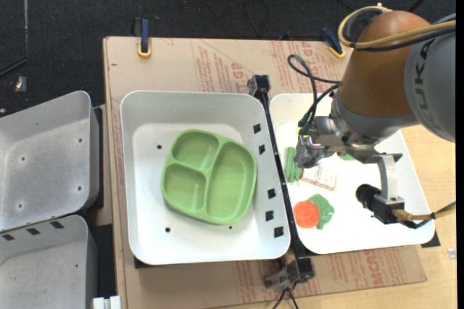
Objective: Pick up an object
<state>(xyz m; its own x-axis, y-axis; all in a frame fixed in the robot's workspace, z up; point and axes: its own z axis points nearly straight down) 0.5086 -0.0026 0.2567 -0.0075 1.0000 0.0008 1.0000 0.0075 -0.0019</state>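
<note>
I see the bench [188, 54] with its two white bins side by side. The arm [384, 75] reaches in from the right, and its bulk hangs over the upper part of the right bin [348, 239]. The left bin [145, 119] holds one thing, a green plate [210, 175] with three compartments, lying flat near the middle.

The gripper [310, 149] points down at the left side of the right bin, close to the wall between the bins. From this angle I cannot tell whether it is open or closed, and I see nothing held in it.

Three small things lie in the right bin, near the gripper. A red and green toy [310, 213] sits nearest the front edge. A pale card [322, 179] lies just below the gripper. A green strip [291, 164] lies along the dividing wall, just left of the gripper.
</note>
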